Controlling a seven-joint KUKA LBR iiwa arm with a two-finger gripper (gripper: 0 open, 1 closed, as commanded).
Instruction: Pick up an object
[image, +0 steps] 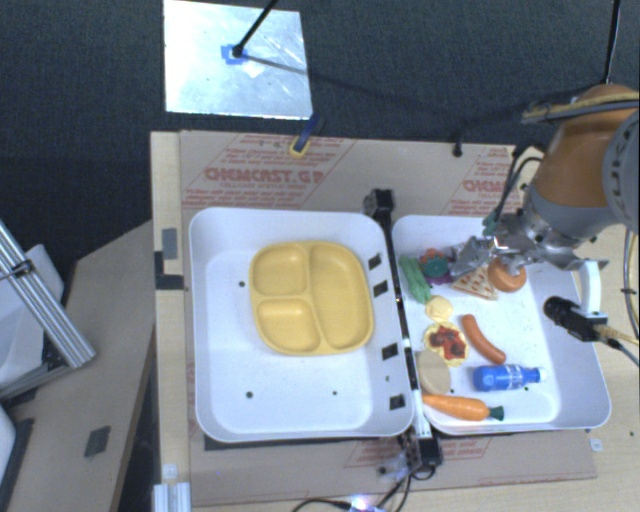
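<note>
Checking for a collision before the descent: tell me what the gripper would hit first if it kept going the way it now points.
Probably the purple-red toy just ahead of the gripper, with the green vegetable next behind it; depth is hard to judge from this slanted view.

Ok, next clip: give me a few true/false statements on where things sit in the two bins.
1. The yellow tray lies in the left bin. True.
2. The blue bottle stands upright. False: it lies on its side in the right bin.
3. The carrot lies near the right bin's front edge. True.
4. The sausage is on the yellow tray. False: it is in the right bin.
5. The gripper is above the right bin. True.
</note>
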